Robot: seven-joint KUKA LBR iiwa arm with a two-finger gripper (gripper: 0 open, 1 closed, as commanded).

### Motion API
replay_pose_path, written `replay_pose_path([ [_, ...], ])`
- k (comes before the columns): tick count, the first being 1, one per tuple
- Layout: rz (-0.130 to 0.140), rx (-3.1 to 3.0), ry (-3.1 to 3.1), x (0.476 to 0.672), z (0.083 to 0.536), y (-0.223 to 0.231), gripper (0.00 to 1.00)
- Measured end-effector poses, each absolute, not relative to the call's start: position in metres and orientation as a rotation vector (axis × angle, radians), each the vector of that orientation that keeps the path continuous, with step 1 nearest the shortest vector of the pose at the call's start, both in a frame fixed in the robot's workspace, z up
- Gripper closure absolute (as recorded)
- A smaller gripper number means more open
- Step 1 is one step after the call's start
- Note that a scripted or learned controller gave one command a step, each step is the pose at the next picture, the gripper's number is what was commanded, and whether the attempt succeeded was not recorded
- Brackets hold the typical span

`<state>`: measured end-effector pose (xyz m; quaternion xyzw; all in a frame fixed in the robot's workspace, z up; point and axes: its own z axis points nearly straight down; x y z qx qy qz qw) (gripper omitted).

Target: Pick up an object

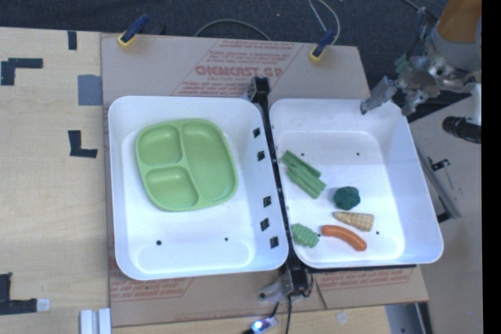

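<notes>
The gripper (381,97) hung over the right bin's (415,168) far corner, fingers apart and holding nothing. Inside lay 5 toy foods, including a sausage (344,237).

I am seeing two bins sitting side by side on the surface (47,168), touching along their inner edges. In the left bin (125,246) a divided plate (186,164) is lying toward the far side. In the right bin (407,168) five small things are lying near the divider and the near side: a celery piece (303,173) is sitting farthest back, a broccoli head (347,196) to its right and nearer, a corn piece (354,220) just in front of that, a sausage (344,237) in front of the corn, and a small leafy piece (305,235) just left of the sausage. The gripper (380,99) is hanging over the far right corner of the right bin, well apart from these things.
</notes>
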<state>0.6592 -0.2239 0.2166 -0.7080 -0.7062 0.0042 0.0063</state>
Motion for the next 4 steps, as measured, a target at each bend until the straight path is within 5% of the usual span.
replay_pose_path([
  [1,0.002,-2.22,-2.222,0.662,0.225,-0.223,0.0],
  [4,0.004,-2.22,-2.226,0.649,0.083,-0.218,0.0],
])
